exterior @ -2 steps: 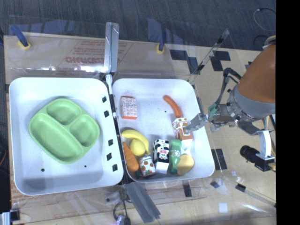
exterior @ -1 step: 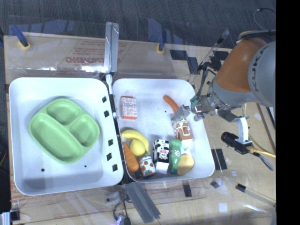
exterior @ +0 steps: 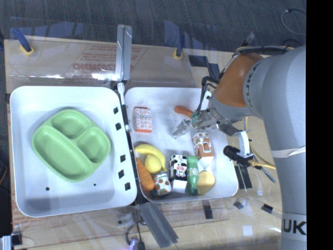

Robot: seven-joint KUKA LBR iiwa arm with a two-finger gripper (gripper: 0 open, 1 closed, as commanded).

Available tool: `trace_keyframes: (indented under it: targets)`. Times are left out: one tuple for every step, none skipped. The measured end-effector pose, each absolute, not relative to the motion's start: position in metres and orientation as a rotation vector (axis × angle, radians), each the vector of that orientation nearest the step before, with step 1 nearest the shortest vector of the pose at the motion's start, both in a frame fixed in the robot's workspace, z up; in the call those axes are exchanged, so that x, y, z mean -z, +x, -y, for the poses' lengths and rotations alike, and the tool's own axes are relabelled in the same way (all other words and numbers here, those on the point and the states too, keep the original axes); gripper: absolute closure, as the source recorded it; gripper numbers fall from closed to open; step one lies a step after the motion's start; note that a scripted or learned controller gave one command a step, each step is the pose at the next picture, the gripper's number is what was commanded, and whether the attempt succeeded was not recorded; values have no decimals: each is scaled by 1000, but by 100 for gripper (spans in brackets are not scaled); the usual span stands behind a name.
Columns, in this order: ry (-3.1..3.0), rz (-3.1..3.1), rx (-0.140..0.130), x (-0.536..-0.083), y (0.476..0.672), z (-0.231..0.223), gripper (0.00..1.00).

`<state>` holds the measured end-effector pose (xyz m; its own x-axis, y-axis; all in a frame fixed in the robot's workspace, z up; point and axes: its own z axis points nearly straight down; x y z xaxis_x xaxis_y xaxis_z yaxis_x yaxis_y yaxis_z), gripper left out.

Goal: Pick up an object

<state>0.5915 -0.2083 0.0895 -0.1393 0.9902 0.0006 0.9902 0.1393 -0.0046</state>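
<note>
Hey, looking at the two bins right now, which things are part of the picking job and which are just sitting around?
Part of the job:
gripper, over the right bin
pickable items there: snack packet, sausage, bottle, banana, lemon, carrot, cow-print carton

Just lying about:
green divided plate in the left bin

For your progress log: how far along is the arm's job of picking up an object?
Done: the gripper has reached into the right bin. In hand: nothing visibly; its tips sit on bare floor between the small carton and sausage. Left: grasp and lift; the banana and carrot lie untouched.
</note>
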Motion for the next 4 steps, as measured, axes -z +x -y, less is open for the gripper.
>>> trace_keyframes:
  targets:
    - [-1755,2602,-3,-120,611,204,0]
    - [-2017,2406,-2,-90,657,210,0]
    - [-2006,2411,-5,-98,658,208,100]
    - [-1984,2432,-3,-221,658,153,100]
